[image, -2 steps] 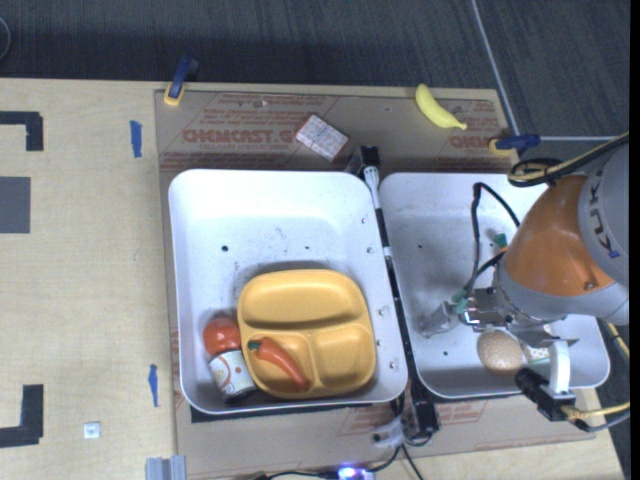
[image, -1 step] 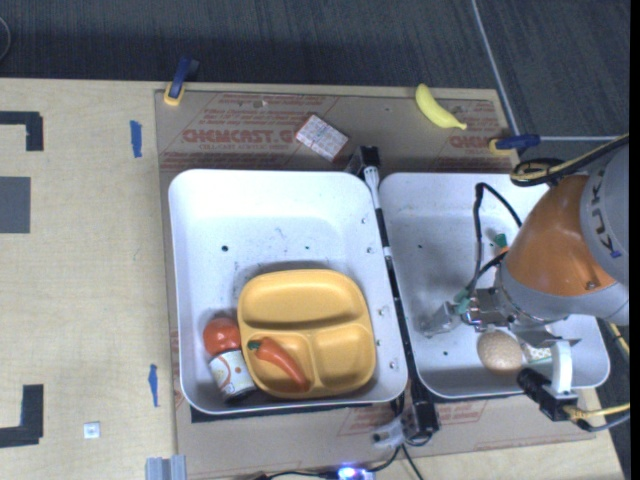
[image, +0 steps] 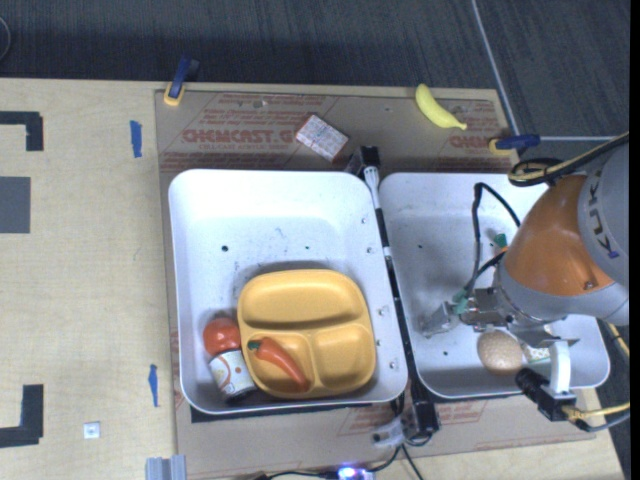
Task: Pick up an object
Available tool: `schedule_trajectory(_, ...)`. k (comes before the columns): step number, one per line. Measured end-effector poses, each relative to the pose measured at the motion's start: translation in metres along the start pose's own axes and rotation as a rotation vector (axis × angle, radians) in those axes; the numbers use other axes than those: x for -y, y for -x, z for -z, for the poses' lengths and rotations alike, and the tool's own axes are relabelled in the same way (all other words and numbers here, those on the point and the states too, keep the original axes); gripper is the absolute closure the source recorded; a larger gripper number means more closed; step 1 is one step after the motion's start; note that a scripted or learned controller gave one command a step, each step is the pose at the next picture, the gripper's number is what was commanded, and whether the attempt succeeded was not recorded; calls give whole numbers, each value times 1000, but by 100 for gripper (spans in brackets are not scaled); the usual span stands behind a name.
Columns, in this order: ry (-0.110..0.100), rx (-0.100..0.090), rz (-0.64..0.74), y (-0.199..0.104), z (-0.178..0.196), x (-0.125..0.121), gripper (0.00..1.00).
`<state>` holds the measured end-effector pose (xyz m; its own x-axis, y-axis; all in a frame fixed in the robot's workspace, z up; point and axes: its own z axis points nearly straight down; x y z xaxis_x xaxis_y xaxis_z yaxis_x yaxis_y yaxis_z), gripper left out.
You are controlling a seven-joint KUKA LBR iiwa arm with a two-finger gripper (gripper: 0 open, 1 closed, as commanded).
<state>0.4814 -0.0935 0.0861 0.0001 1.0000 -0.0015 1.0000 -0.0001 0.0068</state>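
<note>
While the tan egg-shaped thing (image: 499, 350) sits near the front edge of the right bin (image: 430, 218), the gripper (image: 450, 313) hangs just beside it, its jaws too hidden to tell, with bare floor behind.

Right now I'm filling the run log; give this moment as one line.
arm: over right bin | gripper: low in bin, grasp unclear | beige object: beside wrist | yellow tray: left bin
</note>
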Motion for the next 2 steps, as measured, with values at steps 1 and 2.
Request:
schedule_trajectory(1, -2, -1, 0, 1, 0, -1, 0)
schedule_trajectory(2, 0, 0, 0, -2, 0, 0, 0)
